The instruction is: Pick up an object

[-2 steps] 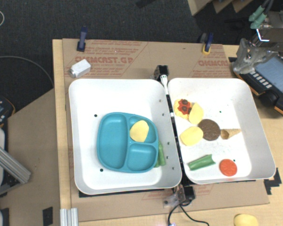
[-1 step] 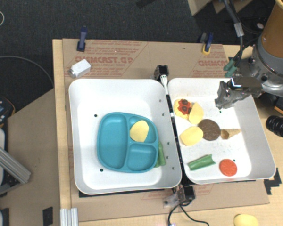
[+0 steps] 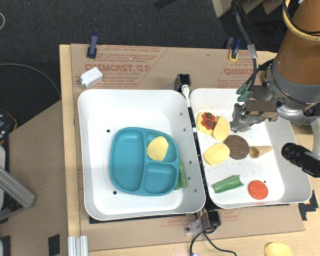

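Two white bins [image 3: 90, 143] sit on a cardboard sheet [image 3: 149, 63] whose faded red print reads roughly "CHEMCAST". The arm [image 3: 304, 47] reaches in from the right, its gripper [image 3: 240, 122] hanging low over the right bin [image 3: 293, 191], just above a brown disc [image 3: 237, 146] beside a yellow piece [image 3: 216, 154]. Whether it grips anything cannot be told.

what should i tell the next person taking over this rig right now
Tool: low over the right bin, near its far-left part, beside the yellow wedge. Nothing visibly held.
Right bin: pizza slice, yellow wedge, brown disc, lemon, cone, green pepper, tomato.
Left bin: teal divided plate with a yellow piece in one compartment.
Done: nothing picked yet.
Left: grasp and lift one object.
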`<state>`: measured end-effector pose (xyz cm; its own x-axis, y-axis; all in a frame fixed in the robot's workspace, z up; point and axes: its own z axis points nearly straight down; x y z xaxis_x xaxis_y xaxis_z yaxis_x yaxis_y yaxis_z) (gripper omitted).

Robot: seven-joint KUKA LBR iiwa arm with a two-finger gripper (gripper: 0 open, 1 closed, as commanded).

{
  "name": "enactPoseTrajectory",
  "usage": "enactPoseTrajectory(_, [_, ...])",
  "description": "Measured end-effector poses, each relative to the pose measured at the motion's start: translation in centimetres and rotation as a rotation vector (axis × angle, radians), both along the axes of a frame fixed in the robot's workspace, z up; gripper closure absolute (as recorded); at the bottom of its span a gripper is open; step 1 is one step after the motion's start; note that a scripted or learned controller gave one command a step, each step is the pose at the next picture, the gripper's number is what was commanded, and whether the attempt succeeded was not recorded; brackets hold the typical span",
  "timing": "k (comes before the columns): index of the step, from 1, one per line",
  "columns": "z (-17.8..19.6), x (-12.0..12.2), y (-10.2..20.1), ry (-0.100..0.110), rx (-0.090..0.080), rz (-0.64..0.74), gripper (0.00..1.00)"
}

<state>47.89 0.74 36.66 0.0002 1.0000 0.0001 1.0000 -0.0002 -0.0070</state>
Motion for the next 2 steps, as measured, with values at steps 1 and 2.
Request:
enactPoseTrajectory(1, [14.4, 0.8, 2.9, -0.027, 0.002, 0.004, 1.0])
enactPoseTrajectory(2, [2.4, -0.1, 2.0, 0.006, -0.002, -0.002, 1.0])
